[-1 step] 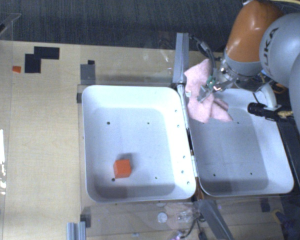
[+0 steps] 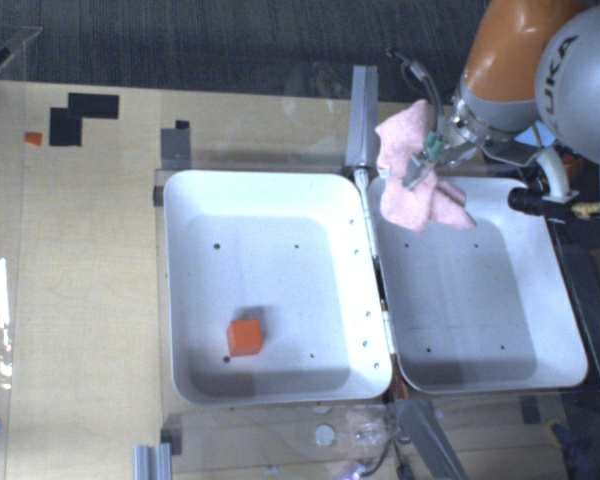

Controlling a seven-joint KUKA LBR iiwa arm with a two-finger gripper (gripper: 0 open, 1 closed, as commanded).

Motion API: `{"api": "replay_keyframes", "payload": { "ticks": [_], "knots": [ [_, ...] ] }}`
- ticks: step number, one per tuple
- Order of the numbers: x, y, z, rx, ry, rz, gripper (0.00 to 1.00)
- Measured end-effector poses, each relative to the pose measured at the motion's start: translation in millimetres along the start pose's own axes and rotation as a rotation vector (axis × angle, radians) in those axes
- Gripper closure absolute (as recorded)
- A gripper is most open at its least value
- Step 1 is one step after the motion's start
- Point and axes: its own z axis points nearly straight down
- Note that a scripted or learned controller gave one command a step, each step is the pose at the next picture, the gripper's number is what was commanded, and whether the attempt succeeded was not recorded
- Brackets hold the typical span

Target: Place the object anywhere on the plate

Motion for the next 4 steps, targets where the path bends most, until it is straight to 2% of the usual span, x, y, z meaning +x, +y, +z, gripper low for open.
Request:
{"api": "replay_keyframes", "payload": {
  "ticks": [2, 3, 4],
  "knots": [
    [103.1, 37.0, 5.5, -0.002, 0.003, -0.806, 1.00],
    [149.7, 61.3, 0.6, -0.006, 0.001, -1.069, 1.00],
    [149.5, 61.3, 0.3, -0.007, 0.000, -1.069, 0.00]
  ]
}}
